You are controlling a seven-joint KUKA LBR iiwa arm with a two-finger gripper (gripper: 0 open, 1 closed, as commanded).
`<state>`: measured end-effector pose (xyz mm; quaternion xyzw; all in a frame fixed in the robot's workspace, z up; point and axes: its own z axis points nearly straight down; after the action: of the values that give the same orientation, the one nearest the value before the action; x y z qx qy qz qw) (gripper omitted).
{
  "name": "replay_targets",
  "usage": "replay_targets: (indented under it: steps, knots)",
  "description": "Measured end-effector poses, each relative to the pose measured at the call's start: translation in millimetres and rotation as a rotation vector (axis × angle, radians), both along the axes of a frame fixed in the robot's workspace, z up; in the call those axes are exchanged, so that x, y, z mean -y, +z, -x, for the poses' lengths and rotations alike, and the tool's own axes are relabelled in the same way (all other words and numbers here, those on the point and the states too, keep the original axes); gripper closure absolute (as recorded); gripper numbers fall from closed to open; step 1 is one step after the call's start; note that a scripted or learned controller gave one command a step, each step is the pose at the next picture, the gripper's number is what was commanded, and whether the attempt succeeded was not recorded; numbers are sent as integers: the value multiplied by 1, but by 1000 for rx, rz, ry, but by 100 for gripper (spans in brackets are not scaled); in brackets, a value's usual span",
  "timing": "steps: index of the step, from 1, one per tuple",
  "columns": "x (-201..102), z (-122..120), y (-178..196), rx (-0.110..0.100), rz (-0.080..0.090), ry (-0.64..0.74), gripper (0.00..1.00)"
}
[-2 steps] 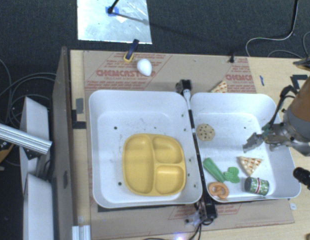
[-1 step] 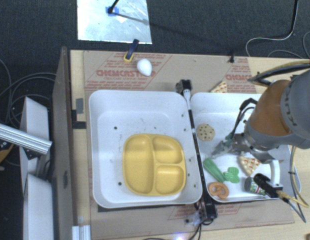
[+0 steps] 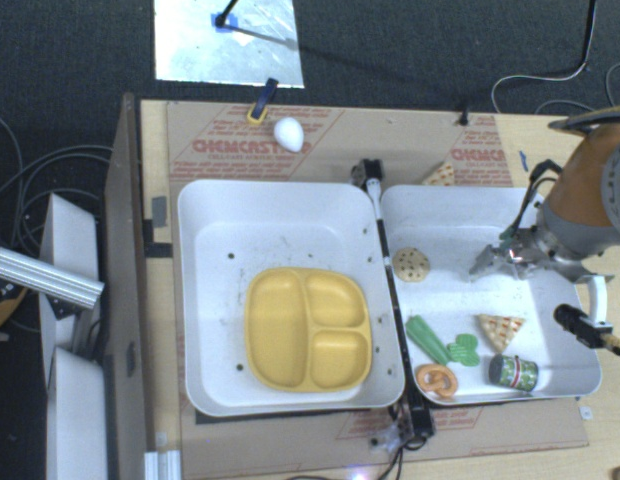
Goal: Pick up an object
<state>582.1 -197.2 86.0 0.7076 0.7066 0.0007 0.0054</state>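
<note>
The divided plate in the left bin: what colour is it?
Yellow; the divided plate shows plainly in the camera view.

cookie (image 3: 411,264), pizza slice (image 3: 501,330), can (image 3: 513,372)

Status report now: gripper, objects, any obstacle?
Gripper over right bin, nothing held. Round cookie, pizza slice, green toy lie apart. No obstacle seen.

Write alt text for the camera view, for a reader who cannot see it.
A grey arm's gripper hovers over the right bin, which holds a cookie, pizza slice, green toy, pretzel and small can. The left bin holds a yellow divided plate.
</note>
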Motion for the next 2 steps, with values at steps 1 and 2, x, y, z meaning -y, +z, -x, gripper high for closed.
replay_targets:
  steps: [1,2]
  knots:
    - [-5,90,-2,-13,-8,-2,0]
    - [-108,10,52,3,-9,17,0]
